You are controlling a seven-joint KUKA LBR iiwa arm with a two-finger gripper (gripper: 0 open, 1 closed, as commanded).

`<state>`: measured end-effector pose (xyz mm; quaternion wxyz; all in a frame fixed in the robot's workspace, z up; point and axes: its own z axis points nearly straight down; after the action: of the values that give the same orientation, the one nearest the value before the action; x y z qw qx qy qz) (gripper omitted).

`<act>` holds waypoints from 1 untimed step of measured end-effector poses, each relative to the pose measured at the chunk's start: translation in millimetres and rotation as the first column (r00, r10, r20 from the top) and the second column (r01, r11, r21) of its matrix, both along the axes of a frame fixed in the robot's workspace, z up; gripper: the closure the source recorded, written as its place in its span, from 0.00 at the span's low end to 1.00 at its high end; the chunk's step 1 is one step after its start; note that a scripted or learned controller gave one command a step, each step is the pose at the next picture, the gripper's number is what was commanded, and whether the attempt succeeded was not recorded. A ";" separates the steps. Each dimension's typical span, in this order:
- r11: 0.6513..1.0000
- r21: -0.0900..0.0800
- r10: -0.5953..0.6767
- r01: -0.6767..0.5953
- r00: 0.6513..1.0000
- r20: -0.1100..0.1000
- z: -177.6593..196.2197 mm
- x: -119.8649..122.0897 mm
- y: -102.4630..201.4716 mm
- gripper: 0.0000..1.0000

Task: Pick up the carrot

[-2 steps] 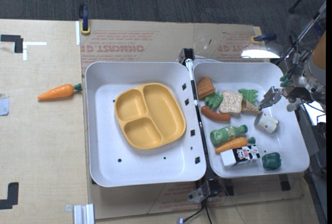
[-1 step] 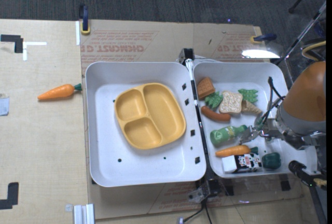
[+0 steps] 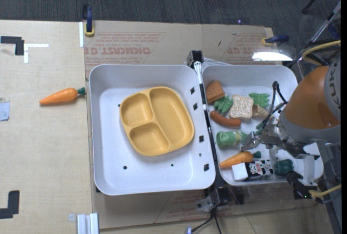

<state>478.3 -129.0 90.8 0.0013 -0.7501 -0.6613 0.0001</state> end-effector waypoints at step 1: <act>1.000 0.000 -0.030 0.030 1.000 -0.002 -0.2 -0.4 37.3 0.00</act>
<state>477.9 -91.7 90.5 0.0018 -0.7599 -0.6501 0.0006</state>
